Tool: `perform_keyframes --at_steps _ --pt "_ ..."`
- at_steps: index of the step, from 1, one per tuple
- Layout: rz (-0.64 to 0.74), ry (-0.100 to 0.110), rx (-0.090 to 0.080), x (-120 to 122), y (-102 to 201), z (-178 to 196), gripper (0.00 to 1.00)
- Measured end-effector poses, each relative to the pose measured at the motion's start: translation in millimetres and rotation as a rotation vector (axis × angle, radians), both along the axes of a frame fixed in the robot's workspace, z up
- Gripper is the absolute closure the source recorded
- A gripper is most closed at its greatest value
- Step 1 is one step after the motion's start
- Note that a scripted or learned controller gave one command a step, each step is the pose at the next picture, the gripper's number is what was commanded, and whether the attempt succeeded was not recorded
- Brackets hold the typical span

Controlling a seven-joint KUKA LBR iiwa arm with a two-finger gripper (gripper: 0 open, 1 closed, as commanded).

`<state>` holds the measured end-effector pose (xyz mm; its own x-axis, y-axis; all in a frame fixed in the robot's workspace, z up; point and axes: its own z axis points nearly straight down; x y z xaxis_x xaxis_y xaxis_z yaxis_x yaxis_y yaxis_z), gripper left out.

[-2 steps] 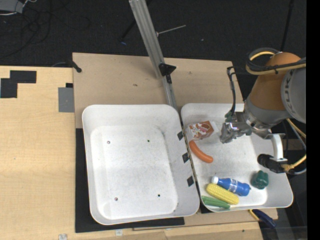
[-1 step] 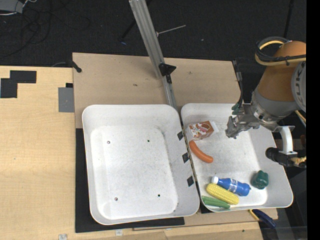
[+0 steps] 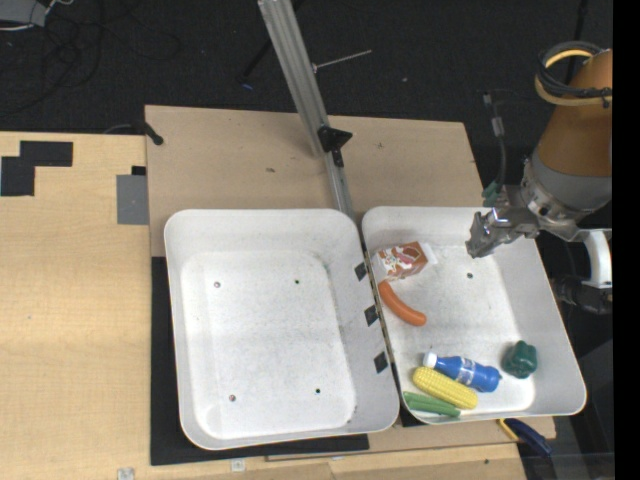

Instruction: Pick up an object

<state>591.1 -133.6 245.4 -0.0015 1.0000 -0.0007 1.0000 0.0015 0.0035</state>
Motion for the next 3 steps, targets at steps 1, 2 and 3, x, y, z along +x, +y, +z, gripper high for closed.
perform_keyframes --at_steps 1,2,3 --pt "0.004 0.007 0.004 -6.1 61.2 3.3 1.0" --pt "0.004 0.007 0.003 -9.0 117.5 9.2 1.0" --pt "0.004 0.009 0.003 -19.4 179.1 2.4 1.0"
